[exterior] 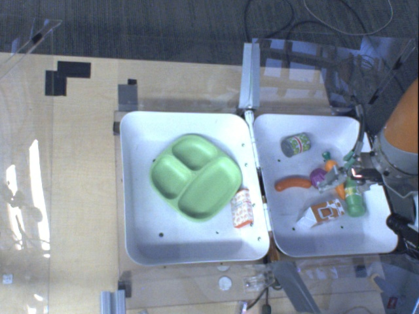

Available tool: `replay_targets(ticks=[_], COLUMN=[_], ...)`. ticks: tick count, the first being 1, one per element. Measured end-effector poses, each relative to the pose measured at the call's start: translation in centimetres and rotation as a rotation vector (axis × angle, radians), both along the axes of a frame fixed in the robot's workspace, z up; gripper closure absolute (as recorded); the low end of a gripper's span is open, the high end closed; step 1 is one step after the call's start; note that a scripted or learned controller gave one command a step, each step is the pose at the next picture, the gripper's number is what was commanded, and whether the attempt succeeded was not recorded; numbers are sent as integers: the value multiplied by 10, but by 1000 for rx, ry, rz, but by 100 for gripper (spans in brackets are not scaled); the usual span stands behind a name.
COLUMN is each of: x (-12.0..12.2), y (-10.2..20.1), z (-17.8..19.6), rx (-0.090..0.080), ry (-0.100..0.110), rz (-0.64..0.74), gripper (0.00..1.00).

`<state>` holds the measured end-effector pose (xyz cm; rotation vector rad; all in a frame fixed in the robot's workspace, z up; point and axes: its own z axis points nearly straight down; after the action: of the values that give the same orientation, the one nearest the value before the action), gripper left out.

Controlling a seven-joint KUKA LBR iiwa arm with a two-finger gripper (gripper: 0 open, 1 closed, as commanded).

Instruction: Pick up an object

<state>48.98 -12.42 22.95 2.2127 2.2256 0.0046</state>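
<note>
In the right bin (288, 244) a green-labelled can (296, 144), an orange sausage-like toy (292, 184), a purple toy (317, 176), an orange-and-white carton (323, 213) and a green bottle (354, 201) crowd beneath the gripper (355, 173), whose grip I cannot tell, while a green divided plate (195, 176) and small printed packet (242, 209), label unreadable, occupy the left bin (141, 241).

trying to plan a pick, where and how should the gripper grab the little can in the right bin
Grip the can across its curved sides at mid-length, coming straight down from above. It lies on its side, tilted slightly, alone near the back of the right bin, so there seems room for fingers either side.
</note>
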Motion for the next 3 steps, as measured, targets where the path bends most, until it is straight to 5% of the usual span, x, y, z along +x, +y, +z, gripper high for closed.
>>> replay_targets(ticks=[1,2,3], x=[76,115,101], y=[-39,-68,-53], z=[-94,-130,-142], rx=[1,9,0], ry=[2,-28,-4], rz=[-134,-337,-239], gripper=[0,0,0])
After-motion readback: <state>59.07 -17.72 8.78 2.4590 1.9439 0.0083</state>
